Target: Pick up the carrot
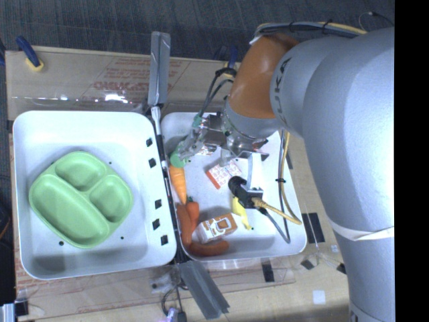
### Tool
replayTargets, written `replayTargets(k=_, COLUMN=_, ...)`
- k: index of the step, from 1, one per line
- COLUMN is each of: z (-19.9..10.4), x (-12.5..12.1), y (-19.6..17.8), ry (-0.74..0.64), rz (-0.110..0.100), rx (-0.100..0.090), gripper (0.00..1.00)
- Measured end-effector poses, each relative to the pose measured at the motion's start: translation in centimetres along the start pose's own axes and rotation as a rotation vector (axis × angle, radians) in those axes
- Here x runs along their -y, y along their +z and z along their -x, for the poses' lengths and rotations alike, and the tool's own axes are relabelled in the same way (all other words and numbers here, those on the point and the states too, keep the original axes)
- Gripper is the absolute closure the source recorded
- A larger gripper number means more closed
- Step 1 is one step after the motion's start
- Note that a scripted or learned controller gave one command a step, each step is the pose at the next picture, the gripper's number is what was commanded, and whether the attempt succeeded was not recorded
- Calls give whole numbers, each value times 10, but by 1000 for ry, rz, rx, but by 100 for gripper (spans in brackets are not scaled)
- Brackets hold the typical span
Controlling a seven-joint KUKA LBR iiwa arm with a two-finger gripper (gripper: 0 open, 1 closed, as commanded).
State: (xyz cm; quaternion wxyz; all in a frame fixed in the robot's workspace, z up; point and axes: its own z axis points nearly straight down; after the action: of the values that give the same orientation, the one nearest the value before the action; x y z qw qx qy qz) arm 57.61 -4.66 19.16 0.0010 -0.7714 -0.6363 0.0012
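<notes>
A carrot [178, 183] with a green top lies against the left wall of the right bin [291, 237], pointing toward the front. A second, darker orange carrot [189, 219] lies just in front of it. My gripper [191, 145] hangs low over the back left part of that bin, just behind the first carrot's green top. Its tip is a blur of metal and cables, and nothing visibly hangs from it. The grey arm with its orange band [258, 72] covers the back of the bin.
In the right bin lie a red-and-white packet [219, 175], a small carton [218, 227], a brown sausage [208, 248] at the front wall, and a yellow piece [240, 215]. The left bin [27, 260] holds a green divided plate [80, 196].
</notes>
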Motion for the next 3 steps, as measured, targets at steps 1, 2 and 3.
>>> replayTargets(k=1, z=-67, x=51, y=1, ry=-82, rz=-2, rx=1, gripper=0)
replayTargets(k=2, z=-67, x=51, y=1, ry=-82, rz=-2, rx=1, gripper=0)
replayTargets(k=3, z=38, x=78, y=1, ry=-73, rz=-2, rx=-1, gripper=0)
